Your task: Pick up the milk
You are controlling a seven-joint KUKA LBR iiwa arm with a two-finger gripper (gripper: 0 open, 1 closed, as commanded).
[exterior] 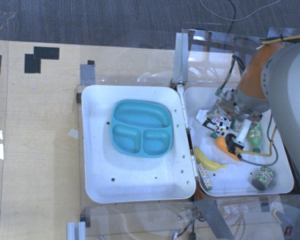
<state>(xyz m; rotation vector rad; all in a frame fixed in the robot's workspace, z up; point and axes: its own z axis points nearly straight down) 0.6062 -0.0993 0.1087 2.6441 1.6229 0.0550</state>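
In the camera view a pale wood-grain worktop (35, 149) carries two shallow white bins with rounded corners, side by side. The left bin (97, 179) fills the middle of the frame and holds a smooth turquoise plate (141, 128) with three compartments, one long across the top and two smaller below; wide bare white floor rings the plate on every side.

The right bin (280, 181) sits at the right of the frame and is crowded. The milk (219, 126), a small carton with black-and-white cow patches, lies tilted in the upper middle of this bin, right under the tool (230, 115). Just below and to the right of it lies an orange carrot-like piece (223, 146), then a curved yellow banana (208, 160) near the bin's left wall. A green object (254, 136) lies to the right of the carton and a small round can (262, 177) rests near the lower right corner, apart from the rest.

The arm (290, 84), grey and bulky with an orange band (257, 71), slants in from the right edge and bends down to the carton. Whether the tool is spread or pinching the milk cannot be told, for its fingers are lost in the clutter.

Open floor in the right bin lies along its bottom edge
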